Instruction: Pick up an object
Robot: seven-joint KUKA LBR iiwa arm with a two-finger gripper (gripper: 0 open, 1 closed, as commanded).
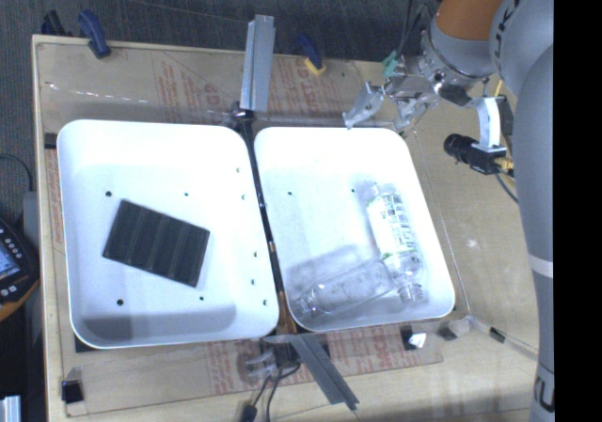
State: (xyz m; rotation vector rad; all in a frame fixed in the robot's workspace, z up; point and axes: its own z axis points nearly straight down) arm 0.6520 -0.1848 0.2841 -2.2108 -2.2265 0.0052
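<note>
My pincer (388,108) hangs above the far rim of the right bin (428,223), its two thin metal fingers (360,110) spread apart with nothing between them. Below it and nearer the camera, two clear plastic bottles lie on their sides in that bin: one (393,223) runs along the right wall with a pale printed label on it, the other (343,287) lies across the near end, crinkled and glassy (its outline half melts into the white floor). Their ends meet near the bin's near right corner. The left bin (71,223) is a smooth, round-cornered white tray like its neighbour, and holds a flat dark rectangular slab (156,242) with faint ribbing, lying at a tilt on the floor. A grey metal bar (257,61) stands up at the back where the bins meet on the pale wooden surface (150,82).
</note>
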